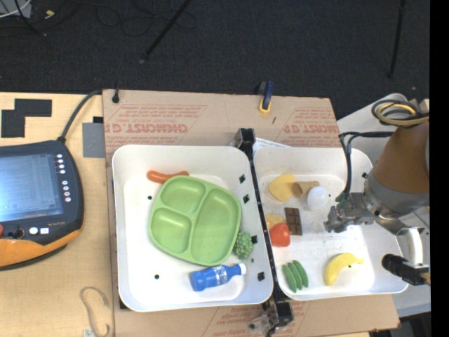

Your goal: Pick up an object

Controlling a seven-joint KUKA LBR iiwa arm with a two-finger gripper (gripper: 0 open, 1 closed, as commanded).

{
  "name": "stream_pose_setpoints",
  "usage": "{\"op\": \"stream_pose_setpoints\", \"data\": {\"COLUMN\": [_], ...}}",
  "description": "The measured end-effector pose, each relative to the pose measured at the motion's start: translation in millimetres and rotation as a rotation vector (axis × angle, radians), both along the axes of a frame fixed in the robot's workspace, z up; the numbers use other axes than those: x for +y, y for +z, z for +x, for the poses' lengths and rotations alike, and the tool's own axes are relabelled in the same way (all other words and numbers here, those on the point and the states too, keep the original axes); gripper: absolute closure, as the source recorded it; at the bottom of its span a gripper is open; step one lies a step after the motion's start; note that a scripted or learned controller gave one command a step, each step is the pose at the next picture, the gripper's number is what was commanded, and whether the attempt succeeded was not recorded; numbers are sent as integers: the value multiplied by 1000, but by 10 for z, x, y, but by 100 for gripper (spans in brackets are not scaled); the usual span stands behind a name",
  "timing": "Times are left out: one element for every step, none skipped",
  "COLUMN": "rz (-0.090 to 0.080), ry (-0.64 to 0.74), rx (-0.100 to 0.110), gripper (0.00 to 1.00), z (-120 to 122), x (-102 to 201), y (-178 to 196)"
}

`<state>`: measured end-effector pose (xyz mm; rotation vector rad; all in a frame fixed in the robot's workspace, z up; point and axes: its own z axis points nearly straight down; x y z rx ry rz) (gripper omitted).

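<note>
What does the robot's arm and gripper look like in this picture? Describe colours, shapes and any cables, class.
The arm is a thick, rounded grey body with a broad orange band above the wrist. Black and yellow cables loop near its top, and a thin black cable runs down beside it. The gripper is a small, dark grey metal assembly, blocky and mechanical-looking.

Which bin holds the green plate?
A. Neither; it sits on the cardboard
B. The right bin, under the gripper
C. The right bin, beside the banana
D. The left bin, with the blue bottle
D. The green plate lies in the left bin, with the blue bottle just below it in the view; the banana and gripper are over in the right bin.
</note>
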<state>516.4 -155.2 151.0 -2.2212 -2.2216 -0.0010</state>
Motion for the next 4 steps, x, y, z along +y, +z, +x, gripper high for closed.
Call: {"op": "stream_pose_setpoints", "data": {"rz": [-1, 0, 1, 1], "ry": [0, 1, 4, 3], "rx": [-1, 1, 2, 3], "gripper": [100, 100, 100, 100], "z": [30, 32, 237, 416], "x": [-88, -101, 310, 819], "y": [591, 774, 840, 723]}}
